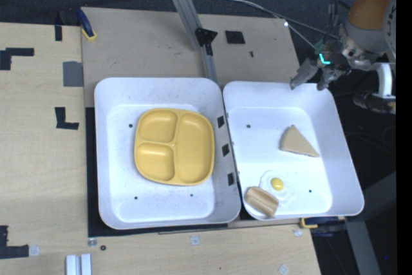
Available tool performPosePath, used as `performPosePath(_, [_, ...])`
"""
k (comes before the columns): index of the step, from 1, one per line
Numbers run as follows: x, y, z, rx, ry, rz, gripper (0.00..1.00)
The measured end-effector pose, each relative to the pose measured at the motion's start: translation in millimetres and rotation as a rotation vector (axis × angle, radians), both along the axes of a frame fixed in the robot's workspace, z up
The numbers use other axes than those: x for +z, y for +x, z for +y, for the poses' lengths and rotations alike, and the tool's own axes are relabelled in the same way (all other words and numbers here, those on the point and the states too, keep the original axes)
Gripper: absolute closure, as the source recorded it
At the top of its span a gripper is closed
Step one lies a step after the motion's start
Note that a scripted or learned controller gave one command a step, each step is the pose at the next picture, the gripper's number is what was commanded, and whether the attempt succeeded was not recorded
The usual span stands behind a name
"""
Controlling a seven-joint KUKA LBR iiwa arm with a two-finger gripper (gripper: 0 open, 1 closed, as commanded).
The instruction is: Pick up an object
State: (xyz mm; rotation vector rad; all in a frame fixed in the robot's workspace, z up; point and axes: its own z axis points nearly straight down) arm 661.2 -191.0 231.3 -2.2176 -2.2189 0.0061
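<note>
My dark two-finger pincer [310,76], fingers apart, hovers at the right white bin's [341,132] far corner, the tan wedge-shaped toy bread slice [298,142] inside likely light, stiff, best pinched across its edges.

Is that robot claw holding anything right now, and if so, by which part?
Nothing is held. The gripper hangs at the right bin's far corner, with nothing between its fingers; the toy foods lie untouched in that bin.
</note>
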Motion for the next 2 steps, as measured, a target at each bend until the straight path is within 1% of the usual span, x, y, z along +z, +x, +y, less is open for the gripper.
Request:
performPosePath(1, [3, 1, 0, 0.001, -0.001, -0.005, 0.0])
performPosePath(2, [-41, 3, -1, 0.002, -0.002, -0.002, 0.0])
